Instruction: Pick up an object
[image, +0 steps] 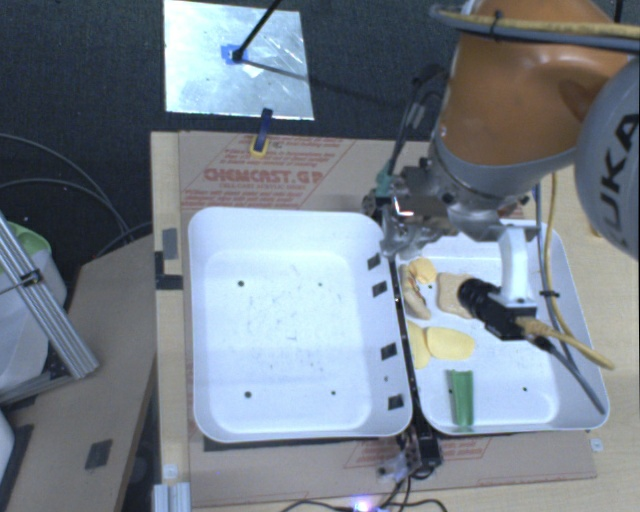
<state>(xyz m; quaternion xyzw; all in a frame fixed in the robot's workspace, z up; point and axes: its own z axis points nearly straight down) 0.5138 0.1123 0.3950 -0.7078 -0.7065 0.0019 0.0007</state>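
Below, a tan cardboard-covered desk (270, 165) carries two white bins: left bin (285, 330) mid-frame, right bin (520, 400) lower right; dark carpet surrounds, with a silver sheet (238, 55) upper left. Pale yellow pieces (445, 345) and a green block (460, 398) lie in the right bin. Whether the jaws (400, 235) are clenched, I cannot tell

In the right bin (575, 395), several small things lie close to its left wall. A green flat stick (460, 398) lies lengthwise near the front edge, just beside that wall. Behind it rests a yellow, rounded, flat piece (450, 345), and touching its left side a paler yellow piece (420, 347). Farther back, near my arm, sit a small pale yellow lump (424, 272), a slim cream piece (415, 298) below it, and a tan piece (452, 296) beside them.
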